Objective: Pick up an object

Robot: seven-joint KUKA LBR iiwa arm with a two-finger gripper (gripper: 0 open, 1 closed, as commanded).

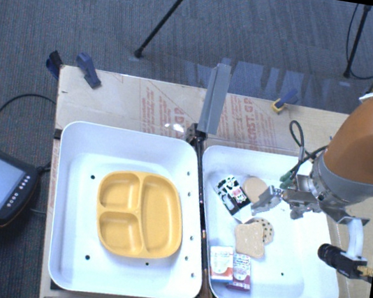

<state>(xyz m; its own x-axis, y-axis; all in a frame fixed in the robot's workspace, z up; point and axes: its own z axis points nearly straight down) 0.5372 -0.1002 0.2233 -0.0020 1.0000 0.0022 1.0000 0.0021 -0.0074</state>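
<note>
- Arm (pixel 360 149): grey with an orange band, reaching in from the right over the right bin (pixel 305 285).
- Gripper (pixel 268 201): low over the upper middle of the right bin; whether the jaws are open or closed cannot be told from this slant, and nothing is visibly held between them.
- Candidate things, all in the right bin: a black-and-white patterned packet (pixel 233 193) just left of the gripper; a round tan piece (pixel 254 188) beside it, touching or nearly touching the gripper; a toast-shaped slice (pixel 250 240) lying on a speckled cookie (pixel 266 230) just below the gripper; two small cartons (pixel 231 267) side by side near the bin's front wall.
- Left bin (pixel 78 162): holds a yellow divided plate (pixel 140 213), well apart from the gripper.
- Desk (pixel 144 106): carries both bins side by side.
- Judged stage: the gripper appears to be at or near the approach to a grasp among the cluster by the packet.
- Risk: the things near the gripper lie close together, so the jaws could land on an edge or between two items and shove them aside.
- Risk: the flat slice and cookie offer little height to grip; a closing pinch may slide over them.
- Risk: a thin hold on the packet could slip on lifting.
</note>
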